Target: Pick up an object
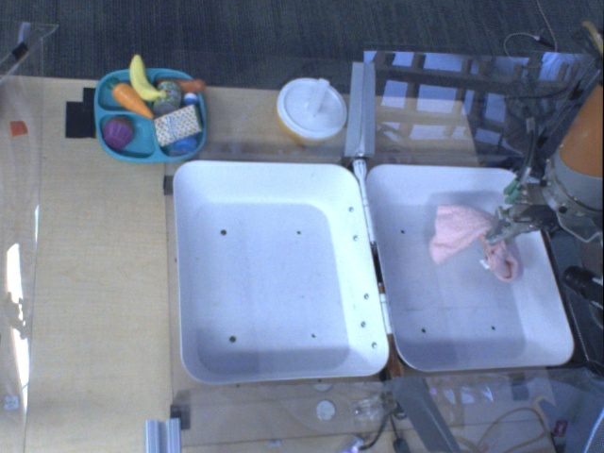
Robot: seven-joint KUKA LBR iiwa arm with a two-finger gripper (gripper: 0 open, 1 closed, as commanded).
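The gripper (503, 226) sits low over the right bin (472, 347), toward its 2 o'clock side, with the grey arm (576, 173) and its orange band reaching in from 3 o'clock. Its 2 fingers look closed on a fold of the pink cloth (462, 232), pinching the cloth's right end; the grip point is small and partly hidden by the metal.

From there the cloth spreads toward 9 o'clock on the bin floor, and a darker pink roll hangs at 6 o'clock just below the fingers.

The left bin (269, 272) lies beside it at 9 o'clock. Beyond, at 11 o'clock, stand a white lidded bowl (311, 109) and a blue tray (142, 144) of toy food.
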